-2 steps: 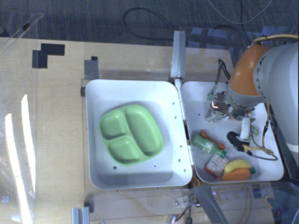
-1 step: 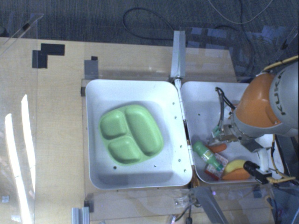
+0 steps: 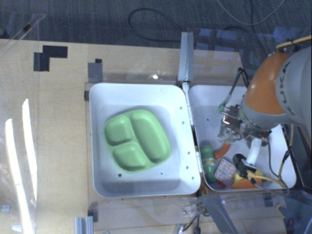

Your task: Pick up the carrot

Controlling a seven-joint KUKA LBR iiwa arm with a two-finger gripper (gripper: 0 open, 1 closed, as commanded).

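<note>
The carrot (image 3: pixel 222 150) shows as a small orange piece in the right bin (image 3: pixel 204 99), near its front left. Most of it is hidden by the gripper (image 3: pixel 228 137), which hangs right above it and touches or nearly touches its upper end. The arm's grey wrist and orange band (image 3: pixel 263 89) cover the bin's right half. Whether the carrot is between the gripper's tips is not visible from this angle.
A green bottle-like thing (image 3: pixel 207 159) lies beside the carrot against the bin's left wall. A red-and-white patterned packet (image 3: pixel 224 170) and another orange thing (image 3: pixel 242 182) sit at the front edge. The left bin (image 3: pixel 97 130) holds a green divided plate (image 3: pixel 137 139).
</note>
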